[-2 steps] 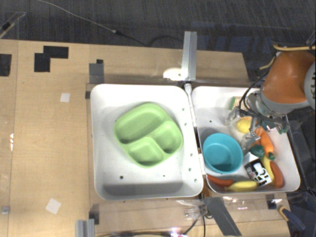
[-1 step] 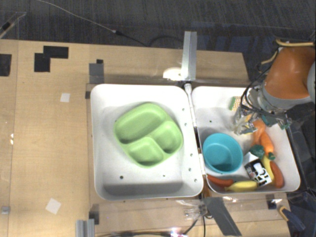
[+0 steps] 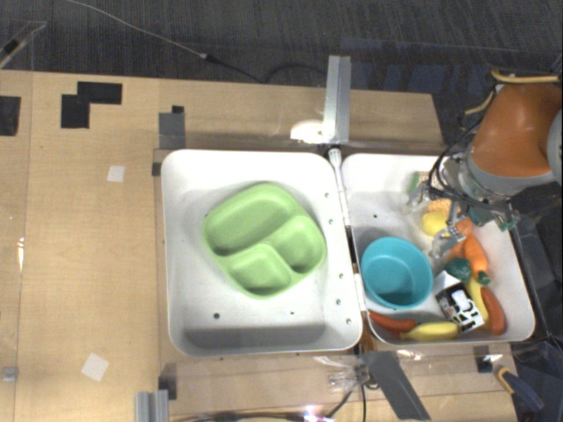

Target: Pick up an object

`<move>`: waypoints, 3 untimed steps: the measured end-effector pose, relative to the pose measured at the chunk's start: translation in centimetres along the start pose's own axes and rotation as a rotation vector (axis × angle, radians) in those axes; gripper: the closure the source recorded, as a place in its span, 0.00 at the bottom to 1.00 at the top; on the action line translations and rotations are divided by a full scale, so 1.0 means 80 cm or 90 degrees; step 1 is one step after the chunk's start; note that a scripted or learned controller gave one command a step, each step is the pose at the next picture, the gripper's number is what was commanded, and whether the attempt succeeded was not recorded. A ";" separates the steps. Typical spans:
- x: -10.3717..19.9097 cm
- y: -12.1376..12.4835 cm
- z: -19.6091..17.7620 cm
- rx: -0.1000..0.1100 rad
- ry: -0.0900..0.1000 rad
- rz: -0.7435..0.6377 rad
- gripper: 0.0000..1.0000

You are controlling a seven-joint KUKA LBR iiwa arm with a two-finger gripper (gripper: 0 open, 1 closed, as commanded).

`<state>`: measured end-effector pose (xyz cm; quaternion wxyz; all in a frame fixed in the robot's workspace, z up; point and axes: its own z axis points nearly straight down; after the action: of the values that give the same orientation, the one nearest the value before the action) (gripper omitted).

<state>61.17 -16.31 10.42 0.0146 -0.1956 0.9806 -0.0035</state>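
While the arm reaches in from the right, near to far:
Right bin front: banana, red pieces, a black-and-white item.
Blue bowl: upright, at the right bin's left side.
Left bin: green divided plate, tilted.
Carrot: just right of the bowl.
Gripper: low over yellow and orange toys in the right bin's far half; whether it is spread or pinching, cannot tell.

The wooden bench bears two shallow white bins side by side. The left bin and right bin touch along a metal divider.
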 end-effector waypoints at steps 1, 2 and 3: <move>-0.006 0.000 -0.017 0.003 -0.007 -0.003 1.00; -0.041 0.039 -0.137 -0.003 0.006 0.019 1.00; -0.089 0.008 -0.187 -0.003 0.008 0.017 1.00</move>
<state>67.03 -12.99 25.60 0.0080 -0.1825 0.9832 -0.0019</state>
